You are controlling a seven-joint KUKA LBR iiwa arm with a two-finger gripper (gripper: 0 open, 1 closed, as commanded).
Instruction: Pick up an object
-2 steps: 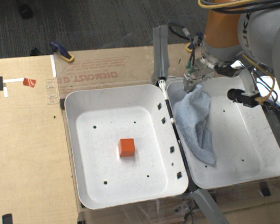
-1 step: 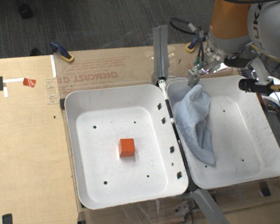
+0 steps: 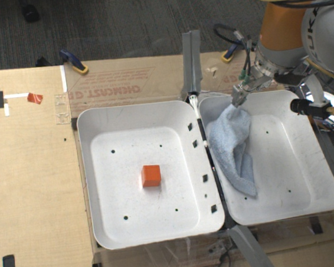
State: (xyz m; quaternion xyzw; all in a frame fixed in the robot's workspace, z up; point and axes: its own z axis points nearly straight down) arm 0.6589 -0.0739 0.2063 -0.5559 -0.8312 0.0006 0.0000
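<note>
A grey-blue cloth [image 3: 235, 146] lies in the right bin [image 3: 301, 163], bunched along its left side and drawn up to a peak at the back. My gripper [image 3: 238, 98] sits right at that peak, shut on the cloth's top corner, so the fabric hangs down from it. In the left bin [image 3: 105, 166] an orange-red cube [image 3: 151, 175] rests near the middle, well apart from the gripper.
The divider [image 3: 202, 138] between the bins runs just left of the cloth. A wooden board [image 3: 23, 174] covers the bench at left, with a small red piece [image 3: 34, 98] on it. Clamps [image 3: 74, 61] sit at the back edge.
</note>
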